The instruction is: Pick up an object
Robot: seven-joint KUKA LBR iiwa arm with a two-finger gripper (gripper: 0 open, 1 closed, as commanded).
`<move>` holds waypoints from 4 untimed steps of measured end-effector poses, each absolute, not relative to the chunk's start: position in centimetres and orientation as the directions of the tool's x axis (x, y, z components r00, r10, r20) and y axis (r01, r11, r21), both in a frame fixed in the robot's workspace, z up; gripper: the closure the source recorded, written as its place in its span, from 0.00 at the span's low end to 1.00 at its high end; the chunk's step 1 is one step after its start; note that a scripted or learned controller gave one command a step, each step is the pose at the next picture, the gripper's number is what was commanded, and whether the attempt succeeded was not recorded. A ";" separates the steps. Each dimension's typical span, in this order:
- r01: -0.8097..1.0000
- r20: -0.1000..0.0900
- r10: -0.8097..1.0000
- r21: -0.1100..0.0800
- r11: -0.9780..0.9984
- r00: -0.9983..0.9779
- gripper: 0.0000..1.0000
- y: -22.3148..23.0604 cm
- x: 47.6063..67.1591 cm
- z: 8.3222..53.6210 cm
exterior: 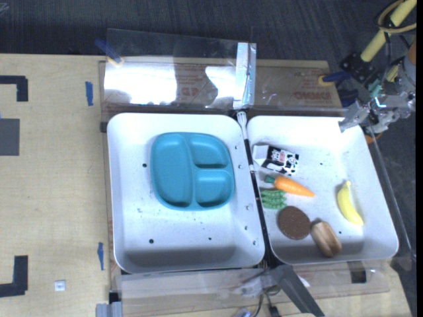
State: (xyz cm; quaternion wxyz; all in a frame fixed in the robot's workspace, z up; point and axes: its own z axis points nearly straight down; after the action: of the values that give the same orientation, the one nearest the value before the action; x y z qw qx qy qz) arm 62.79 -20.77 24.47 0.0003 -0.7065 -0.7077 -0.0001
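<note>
Approach step judged under way: the gripper [370, 114] is seen at two o'clock over the right bin's [383, 243] rim, jaw state untellable, nothing visibly held; a descent toward the banana [348, 203] at four o'clock is called for.

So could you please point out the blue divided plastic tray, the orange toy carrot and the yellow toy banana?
blue divided plastic tray [173, 170]: camera view, large left compartment.
orange toy carrot [294, 187]: camera view, middle of body.
yellow toy banana [347, 203]: camera view, middle of curve.
</note>
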 end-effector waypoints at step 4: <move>0.996 0.011 0.996 0.007 -0.093 0.093 0.00 -20.3 56.5 8.9</move>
State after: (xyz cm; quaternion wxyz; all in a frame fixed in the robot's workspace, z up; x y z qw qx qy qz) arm 56.46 -20.27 8.92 0.0008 -0.7393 -0.6734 -0.0064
